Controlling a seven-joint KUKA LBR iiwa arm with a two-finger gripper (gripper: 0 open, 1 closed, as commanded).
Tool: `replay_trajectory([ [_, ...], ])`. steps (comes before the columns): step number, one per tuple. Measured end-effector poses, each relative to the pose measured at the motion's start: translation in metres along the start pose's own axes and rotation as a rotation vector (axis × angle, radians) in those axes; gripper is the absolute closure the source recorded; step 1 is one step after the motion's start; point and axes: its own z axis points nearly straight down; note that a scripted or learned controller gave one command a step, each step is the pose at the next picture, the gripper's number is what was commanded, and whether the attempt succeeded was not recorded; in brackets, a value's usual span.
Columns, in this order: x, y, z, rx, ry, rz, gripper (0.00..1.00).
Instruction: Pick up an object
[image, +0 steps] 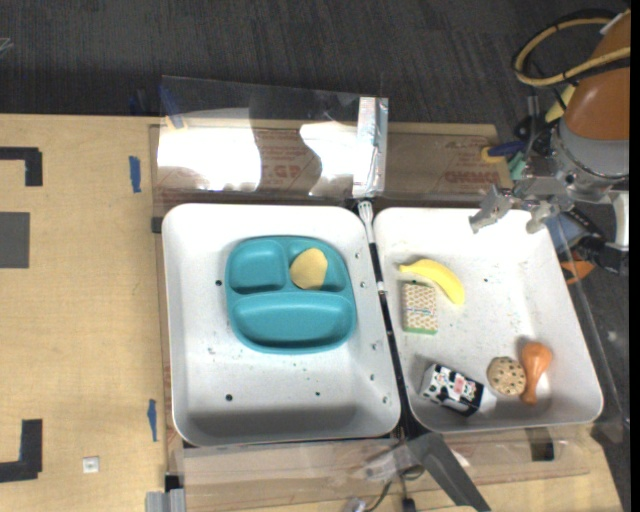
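Note:
My gripper (514, 214) hangs over the far right corner of the right bin (500, 262); its fingers (487, 216) are spread open with nothing between them. Below it in that bin lie a yellow banana (434, 279) and a small patterned box (420, 306). Nearer the front edge are a black-and-white carton (452, 389), a round cookie (507, 375) and an orange drumstick toy (537, 368). The left bin (190, 330) holds a teal divided plate (290, 318) with a yellow lemon-like piece (309, 268) in its upper right compartment.
A clear plastic sheet (270, 150) stands behind the left bin. Yellow and blue cables (560, 50) hang by the arm at the upper right. Cardboard (70, 300) covers the bench to the left.

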Motion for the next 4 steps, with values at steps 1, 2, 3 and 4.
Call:
replay_trajectory([
  [1,0.04,-0.015,0.1,0.006,0.001,0.25,0.0],
  [2,0.05,-0.012,0.139,-0.02,-0.004,-0.228,0.0],
  [3,0.05,-0.012,0.139,-0.02,-0.004,-0.228,0.0],
  [4,-0.001,-0.001,0.102,-0.006,-0.003,-0.113,0.0],
])
